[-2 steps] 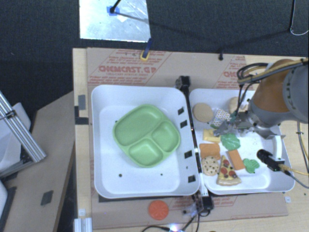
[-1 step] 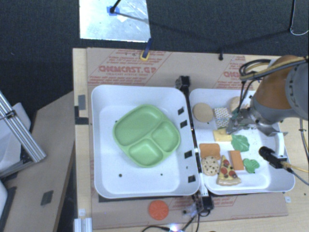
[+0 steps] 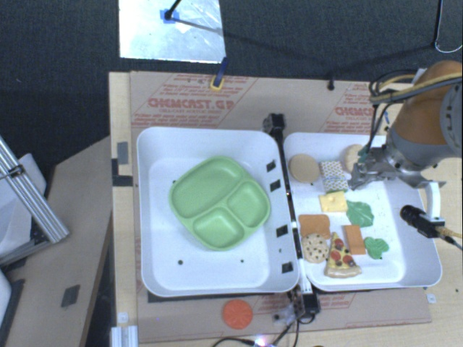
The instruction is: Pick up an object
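My gripper [image 3: 359,177] hangs low over the back of the right bin [image 3: 416,266], its fingers pointing down-left toward a patterned cracker [image 3: 332,170] and a yellow cheese square [image 3: 333,202]. A tan round cookie [image 3: 304,168] lies at the bin's back left, and a pale round piece [image 3: 352,155] sits just behind the gripper. Nearer the front lie a green leaf piece [image 3: 359,212], an orange toast square [image 3: 314,225], a chip cookie [image 3: 315,247], a pizza slice [image 3: 340,258], an orange bar [image 3: 354,238] and a second green piece [image 3: 376,247].
The left bin [image 3: 155,194] holds a green three-part tray [image 3: 220,202]. A black divider [image 3: 283,194] runs between the bins. An orange disc [image 3: 237,313] lies on the bench in front. A silver sheet [image 3: 171,20] sits at the back.
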### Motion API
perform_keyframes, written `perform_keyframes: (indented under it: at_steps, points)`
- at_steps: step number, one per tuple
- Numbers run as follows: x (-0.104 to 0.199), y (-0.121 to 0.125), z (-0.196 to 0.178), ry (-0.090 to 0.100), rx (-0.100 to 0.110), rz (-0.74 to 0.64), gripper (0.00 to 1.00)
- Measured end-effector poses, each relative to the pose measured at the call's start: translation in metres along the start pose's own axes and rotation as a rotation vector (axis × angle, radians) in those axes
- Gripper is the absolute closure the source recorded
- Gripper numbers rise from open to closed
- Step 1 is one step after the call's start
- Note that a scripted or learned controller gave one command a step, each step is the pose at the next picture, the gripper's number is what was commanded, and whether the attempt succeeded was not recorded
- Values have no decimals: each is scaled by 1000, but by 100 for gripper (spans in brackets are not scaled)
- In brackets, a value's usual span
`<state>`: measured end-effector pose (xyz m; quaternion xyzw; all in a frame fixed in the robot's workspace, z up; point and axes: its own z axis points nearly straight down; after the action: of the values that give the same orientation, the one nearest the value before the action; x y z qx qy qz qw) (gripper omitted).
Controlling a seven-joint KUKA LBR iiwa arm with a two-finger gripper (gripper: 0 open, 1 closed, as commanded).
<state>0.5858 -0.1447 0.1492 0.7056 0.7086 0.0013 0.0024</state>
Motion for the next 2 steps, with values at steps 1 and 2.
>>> perform_keyframes:
  at_steps: [1, 2]
  points:
    - [0, -4, -46, 0, -1, 0, 100]
    - [0, -3, -77, 1, 0, -1, 100]
